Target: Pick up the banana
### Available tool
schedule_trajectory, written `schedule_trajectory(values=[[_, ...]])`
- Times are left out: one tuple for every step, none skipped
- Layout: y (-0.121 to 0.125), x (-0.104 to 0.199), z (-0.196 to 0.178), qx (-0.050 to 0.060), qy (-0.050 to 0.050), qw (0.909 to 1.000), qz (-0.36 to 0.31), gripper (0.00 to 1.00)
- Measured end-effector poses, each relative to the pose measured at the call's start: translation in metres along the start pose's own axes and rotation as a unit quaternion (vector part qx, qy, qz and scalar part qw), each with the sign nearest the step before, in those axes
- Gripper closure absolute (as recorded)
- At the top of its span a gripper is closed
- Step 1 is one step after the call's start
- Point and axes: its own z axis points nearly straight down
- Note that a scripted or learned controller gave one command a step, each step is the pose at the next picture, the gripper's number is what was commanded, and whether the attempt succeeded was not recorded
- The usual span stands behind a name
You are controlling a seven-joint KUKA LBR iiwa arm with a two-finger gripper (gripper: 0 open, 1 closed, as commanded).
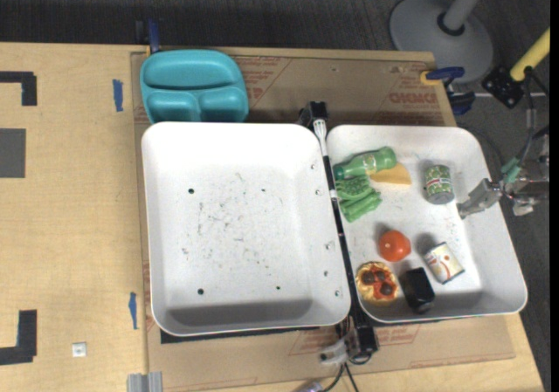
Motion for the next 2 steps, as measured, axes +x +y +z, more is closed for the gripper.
schedule_trajectory(values=[[-0.0153,0.0576,0.15,0.0,0.0,0.9952,-0.098,0.0],[-0.0145,0.0573,0.1401,-0.001,0.0,0.9952,-0.097,1.0]])
